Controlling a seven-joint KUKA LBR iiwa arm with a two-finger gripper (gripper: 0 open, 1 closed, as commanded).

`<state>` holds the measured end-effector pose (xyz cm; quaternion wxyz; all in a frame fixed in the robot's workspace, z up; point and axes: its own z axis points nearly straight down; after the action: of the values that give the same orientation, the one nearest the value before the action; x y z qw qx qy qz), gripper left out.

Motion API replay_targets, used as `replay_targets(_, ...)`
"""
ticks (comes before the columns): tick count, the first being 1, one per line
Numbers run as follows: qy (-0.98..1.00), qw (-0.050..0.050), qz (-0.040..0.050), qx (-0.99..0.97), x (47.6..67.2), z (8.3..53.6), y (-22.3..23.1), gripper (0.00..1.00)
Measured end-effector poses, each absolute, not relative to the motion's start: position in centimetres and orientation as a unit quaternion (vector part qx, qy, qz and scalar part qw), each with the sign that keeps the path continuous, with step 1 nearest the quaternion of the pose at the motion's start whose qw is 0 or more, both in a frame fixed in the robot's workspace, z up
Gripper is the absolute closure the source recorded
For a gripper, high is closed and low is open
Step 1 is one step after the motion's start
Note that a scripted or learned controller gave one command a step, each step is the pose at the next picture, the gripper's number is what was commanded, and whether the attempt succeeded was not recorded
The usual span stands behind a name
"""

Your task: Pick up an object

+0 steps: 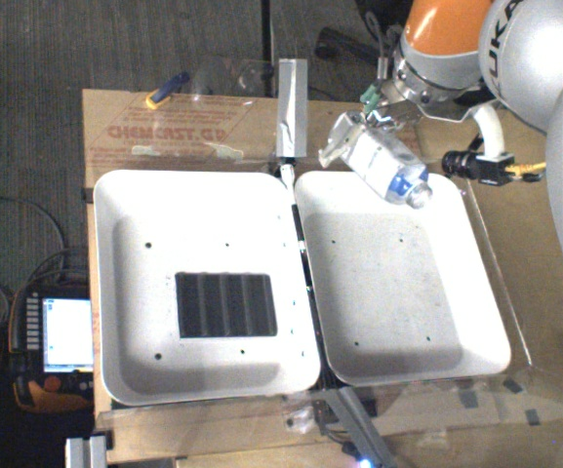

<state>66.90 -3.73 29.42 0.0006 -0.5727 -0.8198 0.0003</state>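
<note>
A clear plastic bottle with a white and blue label hangs tilted over the far edge of the right bin, its cap end pointing down and to the right. My gripper reaches down from under the orange band and is shut on the bottle's upper end. The bottle is lifted off the bin floor. In the left bin a dark ridged rectangular block lies flat near the middle.
Behind the bins lies a cardboard sheet with red lettering and a small blue and yellow tool. A metal strip stands between the bins at the back. A control pendant rests left of the bench.
</note>
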Motion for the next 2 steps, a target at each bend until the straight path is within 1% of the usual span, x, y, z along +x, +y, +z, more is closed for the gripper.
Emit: replay_targets(2, -0.82, 0.001, 0.0009, -0.572, 66.93, 31.11, -3.62, 1.0)
